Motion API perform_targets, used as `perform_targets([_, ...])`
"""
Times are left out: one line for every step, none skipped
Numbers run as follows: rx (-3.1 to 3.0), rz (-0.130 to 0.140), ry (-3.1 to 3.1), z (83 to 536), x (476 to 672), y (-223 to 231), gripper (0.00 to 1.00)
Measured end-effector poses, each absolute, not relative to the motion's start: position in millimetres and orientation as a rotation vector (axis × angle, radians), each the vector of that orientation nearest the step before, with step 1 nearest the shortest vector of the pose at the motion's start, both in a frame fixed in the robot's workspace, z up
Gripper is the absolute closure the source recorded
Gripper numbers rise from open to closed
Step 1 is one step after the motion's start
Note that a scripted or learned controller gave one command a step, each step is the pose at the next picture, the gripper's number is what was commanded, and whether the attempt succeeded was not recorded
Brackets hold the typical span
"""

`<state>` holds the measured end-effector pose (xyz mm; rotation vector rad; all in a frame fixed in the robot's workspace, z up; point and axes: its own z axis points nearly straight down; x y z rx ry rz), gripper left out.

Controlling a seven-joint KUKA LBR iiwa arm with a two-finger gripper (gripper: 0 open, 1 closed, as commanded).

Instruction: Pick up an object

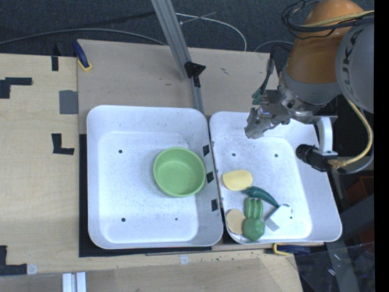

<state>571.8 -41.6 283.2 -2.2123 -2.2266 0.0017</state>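
Here I am, hanging over the far end of the right bin (304, 181), close to the wall it shares with the left bin (121, 132), and my fingers (256, 129) point down at bare white floor. Nothing sits between them that I can make out, and from this slant I cannot tell whether they are spread or pressed together. Everything worth grabbing lies the other way, towards the near edge of this bin. Closest is the yellow piece (237, 179), almost straight towards the near edge from me and a touch nearer the shared wall, lying flat with its long axis running across the bin. Just beyond it is the dark green pepper (262, 194), slanting off to the side. Beyond that comes a tight cluster against the near wall: a ribbed green piece (253, 207), a round green piece (254, 228) touching it, and a pale yellow piece (233, 219) beside them. The green bowl (179, 172) sits alone in the left bin, over the wall and well apart from me. My call is the yellow piece. It stands clear of its neighbours, and I judge that closing across its short width would serve best.
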Motion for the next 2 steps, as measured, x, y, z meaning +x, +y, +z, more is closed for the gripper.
perform_targets([-2.212,0.004,-2.225,253.6,558.2,8.9,1.00])
perform_targets([-2.211,0.003,-2.227,249.1,542.6,63.2,1.00])
